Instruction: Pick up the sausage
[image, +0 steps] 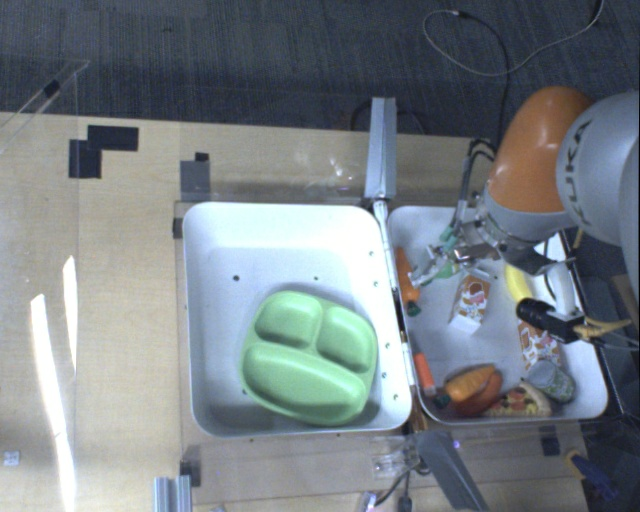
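The sausage, orange-brown and stubby, lies near the front edge of the right bin. It rests against a dark red piece. My gripper hangs over the back left part of that bin. That puts it well behind the sausage and apart from it, close to an orange carrot by the bin's left wall. Nothing shows in the gripper's grasp.
A small printed carton stands between gripper and sausage. A second carrot lies left of the sausage. A yellow piece, a patterned packet and a grey crumpled item crowd the right side. The left bin holds a green divided plate.
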